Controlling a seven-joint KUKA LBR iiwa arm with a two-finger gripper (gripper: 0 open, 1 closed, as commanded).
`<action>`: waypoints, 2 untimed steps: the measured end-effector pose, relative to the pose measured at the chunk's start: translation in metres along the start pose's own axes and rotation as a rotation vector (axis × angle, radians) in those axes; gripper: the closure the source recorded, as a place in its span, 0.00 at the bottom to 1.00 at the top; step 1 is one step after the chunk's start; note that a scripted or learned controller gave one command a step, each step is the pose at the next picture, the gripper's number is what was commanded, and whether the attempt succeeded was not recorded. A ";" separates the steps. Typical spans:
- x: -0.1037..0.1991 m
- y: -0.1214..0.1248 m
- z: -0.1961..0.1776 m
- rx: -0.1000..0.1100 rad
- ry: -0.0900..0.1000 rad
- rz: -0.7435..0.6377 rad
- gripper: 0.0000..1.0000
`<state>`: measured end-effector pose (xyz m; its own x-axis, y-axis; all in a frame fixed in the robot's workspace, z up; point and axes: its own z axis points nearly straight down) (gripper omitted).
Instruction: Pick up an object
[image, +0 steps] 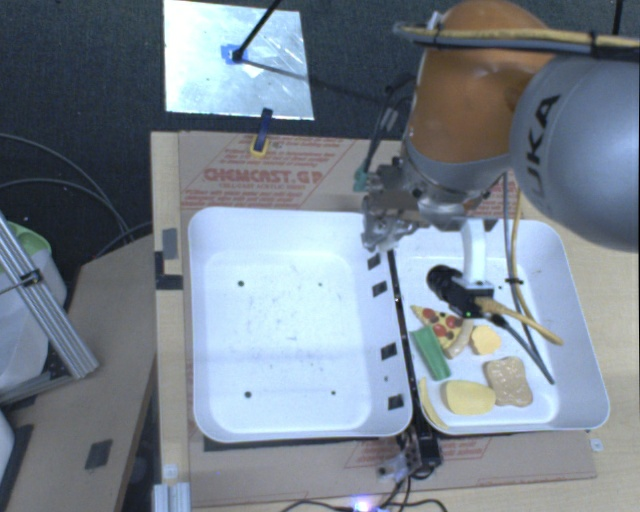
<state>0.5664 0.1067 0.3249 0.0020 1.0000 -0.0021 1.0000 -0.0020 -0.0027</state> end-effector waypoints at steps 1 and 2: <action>0.017 0.021 0.135 0.009 0.000 -0.004 1.00; 0.059 -0.013 0.062 -0.006 0.005 -0.009 1.00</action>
